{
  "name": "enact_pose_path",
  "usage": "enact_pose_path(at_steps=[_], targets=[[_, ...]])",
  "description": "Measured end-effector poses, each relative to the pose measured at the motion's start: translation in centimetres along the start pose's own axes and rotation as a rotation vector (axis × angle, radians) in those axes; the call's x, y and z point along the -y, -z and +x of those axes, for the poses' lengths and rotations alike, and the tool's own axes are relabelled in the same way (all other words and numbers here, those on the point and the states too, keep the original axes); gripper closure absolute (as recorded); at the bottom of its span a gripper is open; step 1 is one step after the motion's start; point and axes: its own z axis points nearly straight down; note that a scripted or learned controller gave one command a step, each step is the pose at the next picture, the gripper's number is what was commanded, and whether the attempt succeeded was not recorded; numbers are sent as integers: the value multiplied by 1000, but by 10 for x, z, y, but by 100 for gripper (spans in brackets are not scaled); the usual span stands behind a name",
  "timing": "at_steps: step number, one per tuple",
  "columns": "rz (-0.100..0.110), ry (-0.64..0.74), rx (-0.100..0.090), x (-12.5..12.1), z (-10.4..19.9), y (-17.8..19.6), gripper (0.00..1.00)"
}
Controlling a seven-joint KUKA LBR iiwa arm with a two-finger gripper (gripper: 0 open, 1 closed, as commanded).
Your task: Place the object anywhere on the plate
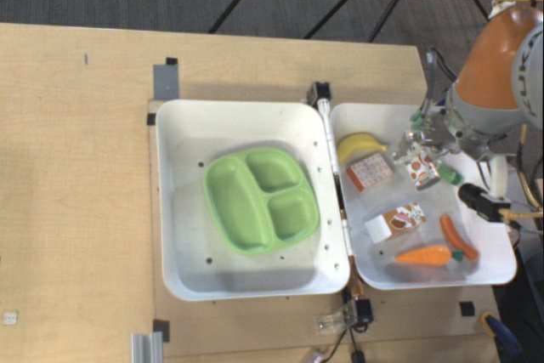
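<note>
Here, no printing on any package is legible; the packs carry only red, white and orange patches too small to read. The green plate [262, 201], a glossy moulded tray with three compartments and rounded corners, lies in the left bin [178, 183], centre of the frame. The right bin [501, 268], also shallow smooth white plastic, holds the loose items: a rounded yellow object [359, 145] at its upper left, a flat red-and-white carton [370, 172] just beside it, a small white-and-orange box [396, 222] lower down, a tapered orange carrot [424, 256] near the lower edge, and a slim red-orange piece [457, 236] near the carrot's right end. The gripper [423, 150] sits over the upper part of the right bin, touching or directly above a small red-and-white packet [424, 172]; whether its jaws are apart or together cannot be told. The bench [76, 183] is pale matt wood.
</note>
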Motion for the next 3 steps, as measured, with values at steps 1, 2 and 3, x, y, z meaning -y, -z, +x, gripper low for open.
enact_pose_path(at_steps=[1, 2, 3], targets=[[0, 163, -1, -3, 72, 7, 100], [1, 526, -2, 33, 172, 7, 100], [0, 525, -2, 33, 171, 7, 0]])
